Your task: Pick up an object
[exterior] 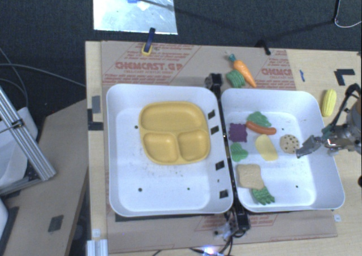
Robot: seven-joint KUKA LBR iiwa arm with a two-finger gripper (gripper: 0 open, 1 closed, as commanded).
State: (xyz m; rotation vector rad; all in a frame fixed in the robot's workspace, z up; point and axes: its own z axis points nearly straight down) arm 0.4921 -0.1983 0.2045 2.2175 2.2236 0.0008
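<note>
Cookie (289, 143) just beside end effector (308, 147)

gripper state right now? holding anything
gripper: over the right bin, beside the cookie; nothing seen held, open or shut cannot be told.

The two white bins, the left bin (121, 153) and the right bin (317, 153), are looking like smooth moulded plastic with a soft sheen, the left one showing dark specks on its floor. The yellow divided tray (172, 131) is showing as matt, smooth plastic. The toy foods are reading as plastic too: the carrot (244, 70) at the bench's far edge and the corn cob (328, 102) are looking slightly glossy, while the bread slice (249, 176) is appearing dull and grainy. The bench (169, 63) is appearing as flat, matt brown board carrying red print. The tool (310, 146) is looking like dull grey metal.
</note>
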